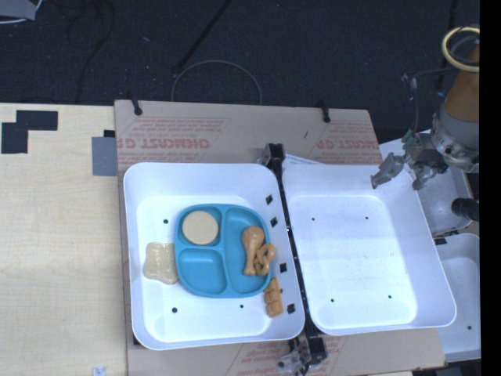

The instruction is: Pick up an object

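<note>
- The gripper (405,171) hangs over the right bin's (368,319) far corner, fingers spread, holding nothing.
- A blue plate (205,276) (sectioned) sits in the left bin (149,186).

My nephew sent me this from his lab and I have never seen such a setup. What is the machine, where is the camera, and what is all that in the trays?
The picture comes from one camera fixed above a bench, looking down at a slant. The machine is a robot arm, grey with an orange band, reaching in from the right. At its end is a two-finger claw, hanging over the top right corner of the right bin with its fingers spread and nothing between them. Its job is to pick up an object.

The things lie in the left bin: a blue divided plate holding a round tan disc and a tan toy drumstick beside a pretzel. A pale bread-like piece lies against the plate's left edge, and a small brown piece at its lower right.
</note>
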Controlling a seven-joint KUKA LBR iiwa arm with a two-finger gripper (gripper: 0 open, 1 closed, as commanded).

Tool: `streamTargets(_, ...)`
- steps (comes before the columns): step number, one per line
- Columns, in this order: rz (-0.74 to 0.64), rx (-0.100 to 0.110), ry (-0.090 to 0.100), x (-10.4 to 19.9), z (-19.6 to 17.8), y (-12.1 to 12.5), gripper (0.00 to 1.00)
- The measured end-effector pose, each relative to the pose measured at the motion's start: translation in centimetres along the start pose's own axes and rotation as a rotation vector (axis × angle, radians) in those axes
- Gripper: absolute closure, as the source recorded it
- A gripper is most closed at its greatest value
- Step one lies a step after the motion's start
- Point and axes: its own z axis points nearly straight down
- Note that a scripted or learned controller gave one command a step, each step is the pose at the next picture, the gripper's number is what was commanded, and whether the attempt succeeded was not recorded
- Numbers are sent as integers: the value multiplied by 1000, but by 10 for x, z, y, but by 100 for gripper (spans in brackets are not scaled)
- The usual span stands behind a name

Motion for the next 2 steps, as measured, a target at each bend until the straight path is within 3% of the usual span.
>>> streamTargets(1, -2, -14, -3, 0, -9, 3, 0)
streamTargets(2, -2, -9, -2, 0, 35, 0, 0)
